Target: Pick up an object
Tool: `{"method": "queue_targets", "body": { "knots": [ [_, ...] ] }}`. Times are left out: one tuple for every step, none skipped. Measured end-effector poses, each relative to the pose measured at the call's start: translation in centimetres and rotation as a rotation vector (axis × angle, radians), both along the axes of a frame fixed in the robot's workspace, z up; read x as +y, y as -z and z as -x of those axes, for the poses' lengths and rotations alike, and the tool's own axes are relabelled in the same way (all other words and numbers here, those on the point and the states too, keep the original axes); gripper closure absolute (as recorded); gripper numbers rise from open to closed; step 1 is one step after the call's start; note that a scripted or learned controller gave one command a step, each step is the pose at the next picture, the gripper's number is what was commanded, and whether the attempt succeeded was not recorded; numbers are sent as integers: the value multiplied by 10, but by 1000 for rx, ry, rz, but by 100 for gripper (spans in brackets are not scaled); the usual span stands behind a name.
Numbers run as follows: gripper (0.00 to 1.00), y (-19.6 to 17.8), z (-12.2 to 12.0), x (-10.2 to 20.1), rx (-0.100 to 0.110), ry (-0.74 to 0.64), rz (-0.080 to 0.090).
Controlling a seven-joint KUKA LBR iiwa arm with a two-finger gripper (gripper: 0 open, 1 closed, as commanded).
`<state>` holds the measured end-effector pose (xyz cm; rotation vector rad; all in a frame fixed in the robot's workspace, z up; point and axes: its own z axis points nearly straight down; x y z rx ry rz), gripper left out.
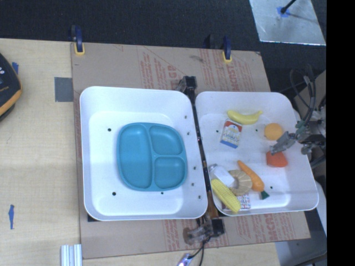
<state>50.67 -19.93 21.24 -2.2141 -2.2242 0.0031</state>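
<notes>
Objects for picking lie in the right bin (206, 148), and that bin serves as the landmark here. Far to its left, at the counter's (33, 165) edge, sits a black and yellow device (6, 87), with a grey tape patch (64, 88) nearer. Just left of the right bin, touching it along the shared rim, the left bin (89, 148) carries a blue divided plate (151, 155) at its middle. Brown cardboard (166, 65) underlies both bins, held by two blue clamps (78, 39) at its far edge.

Inside the right bin, in its near left corner, a corn cob (225, 195) lies at a slant, beside a white piece (223, 177) and a tan block (240, 180). A carrot (251, 175) lies just right of the block. Toward the bin's far side a small carton (231, 134) stands, with a banana (244, 116) just beyond it. Further right, an orange (273, 131) rests near the far right corner, and a red piece (277, 159) sits just nearer than it.

At the bin's right side the claw (282, 143) reaches in, low between the orange and the red piece; whether it is apart or together, I cannot tell.
</notes>
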Motion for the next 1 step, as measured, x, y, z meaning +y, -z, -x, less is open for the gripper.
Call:
{"method": "queue_targets", "body": {
  "knots": [
    [0,110,-33,-13,-7,-2,5]
  ]
}}
